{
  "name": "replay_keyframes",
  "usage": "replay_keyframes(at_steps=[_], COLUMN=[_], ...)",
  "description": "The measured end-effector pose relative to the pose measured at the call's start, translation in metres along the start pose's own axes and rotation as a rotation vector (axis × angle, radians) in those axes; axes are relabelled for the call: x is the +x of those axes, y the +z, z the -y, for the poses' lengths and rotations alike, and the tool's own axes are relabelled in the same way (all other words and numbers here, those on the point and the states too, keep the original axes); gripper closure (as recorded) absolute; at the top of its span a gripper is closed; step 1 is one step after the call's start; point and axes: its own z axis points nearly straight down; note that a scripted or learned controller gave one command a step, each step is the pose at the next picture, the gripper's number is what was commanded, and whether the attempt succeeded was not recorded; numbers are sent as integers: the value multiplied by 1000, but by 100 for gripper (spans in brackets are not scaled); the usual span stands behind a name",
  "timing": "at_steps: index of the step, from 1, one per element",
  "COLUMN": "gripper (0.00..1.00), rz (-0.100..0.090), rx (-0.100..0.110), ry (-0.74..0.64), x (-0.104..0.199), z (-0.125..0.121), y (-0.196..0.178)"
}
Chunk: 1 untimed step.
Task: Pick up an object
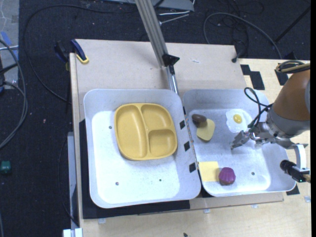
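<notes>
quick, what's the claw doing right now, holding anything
Claw: low over the right bin, below the fried egg; nothing visible in it, open or shut cannot be told.

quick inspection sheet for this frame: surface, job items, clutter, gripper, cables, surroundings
Surface: wooden bench bearing left bin and right bin.
Job's things: in the right bin, fried egg toy, brown piece touching a yellow piece, yellow square beside a purple piece.
Clutter: yellow divided tray in the left bin.
Gripper: gripper low over the right bin, below the egg; nothing seen between its fingers.
Cables: black cables on the dark floor; one along the arm.
Surroundings: metal pole, blue-yellow clamp at the bench corner.
</notes>
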Motion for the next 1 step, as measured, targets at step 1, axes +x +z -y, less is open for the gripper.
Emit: replay_keyframes(at_steps=[1], gripper=[100], rz=[2], rx=[-5], ry=[2], x=[-1], z=[-1], y=[-13])
